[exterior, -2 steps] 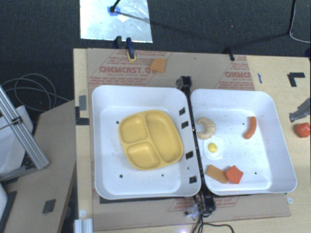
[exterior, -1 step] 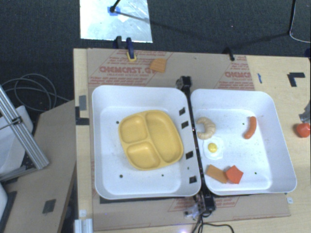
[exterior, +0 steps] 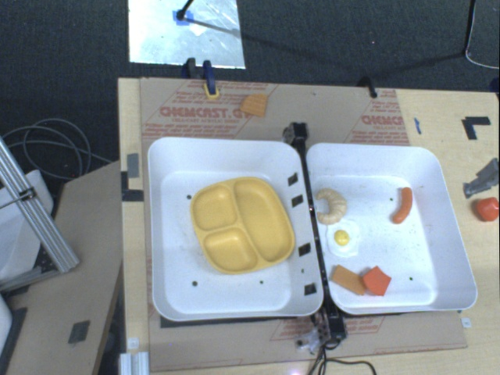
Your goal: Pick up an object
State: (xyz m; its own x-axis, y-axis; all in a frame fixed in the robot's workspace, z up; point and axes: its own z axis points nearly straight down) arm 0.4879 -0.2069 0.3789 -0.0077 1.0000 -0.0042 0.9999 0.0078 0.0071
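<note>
The right bin holds several toy foods. A curled beige pastry lies by its left wall, with a fried egg just in front of it. A reddish sausage rests toward the back right. Near the front wall a tan wedge touches a red-orange block. In the left bin a yellow three-compartment plate lies flat with nothing on it.
A tan piece lies on the bench behind the bins, near a blue-and-yellow clamp. A grey metal part and a red-orange item sit at the bench's right edge. Black clips line the wall between the bins.
</note>
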